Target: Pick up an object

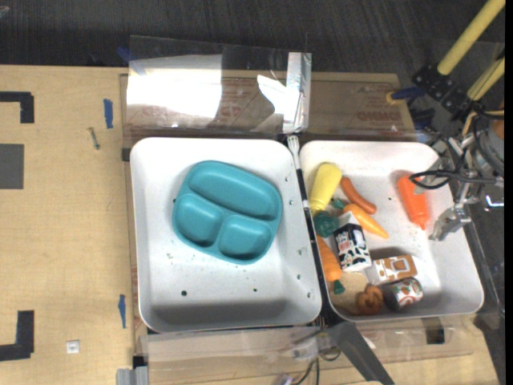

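The right bin [449, 279] holds a pile of toy food. A yellow corn-like piece [325, 184] lies at its upper left, with a thin orange carrot [358, 196] beside it. A black-and-white carton [350, 247] sits in the middle. Below it are a small orange-and-white box [392, 269], a can [406, 293] and a brown pretzel-like piece [369, 298]. A fat orange carrot [414, 201] lies apart at the right. My gripper [445, 224] hangs over the bin's right side, just right of that carrot, with nothing visibly in it.
The left bin [152, 239] holds a teal divided plate [227, 210]. A clear plastic sheet [216, 95] stands behind the bins. Cables and yellow poles [473, 30] crowd the upper right. The bench [56, 215] extends to the left.
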Motion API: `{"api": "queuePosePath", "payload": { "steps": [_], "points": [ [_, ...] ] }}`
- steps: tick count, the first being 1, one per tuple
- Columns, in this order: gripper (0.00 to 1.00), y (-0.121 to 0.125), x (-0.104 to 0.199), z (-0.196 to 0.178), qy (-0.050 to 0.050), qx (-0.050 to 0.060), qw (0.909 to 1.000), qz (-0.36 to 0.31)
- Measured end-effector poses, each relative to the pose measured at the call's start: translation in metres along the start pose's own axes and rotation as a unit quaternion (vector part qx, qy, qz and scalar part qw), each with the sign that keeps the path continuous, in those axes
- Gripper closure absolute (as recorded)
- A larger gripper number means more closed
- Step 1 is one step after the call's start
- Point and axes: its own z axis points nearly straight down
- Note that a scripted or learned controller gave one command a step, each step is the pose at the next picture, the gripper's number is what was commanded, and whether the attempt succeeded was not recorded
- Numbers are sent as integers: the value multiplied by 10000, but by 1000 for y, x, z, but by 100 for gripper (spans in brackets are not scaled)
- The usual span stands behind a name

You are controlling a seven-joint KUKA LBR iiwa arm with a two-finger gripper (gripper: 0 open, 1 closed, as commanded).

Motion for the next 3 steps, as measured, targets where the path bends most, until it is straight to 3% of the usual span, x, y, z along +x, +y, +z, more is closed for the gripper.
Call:
{"api": "queuePosePath", "payload": {
  "steps": [1, 2, 3],
  "points": [
    [0, -4, -57, 123, -53, 17, 9981, -618],
    [0, 103, -32, 124, -36, -1, 9984, -561],
    [0, 103, 13, 123, -73, 38, 10000, 2]
  ]
}}
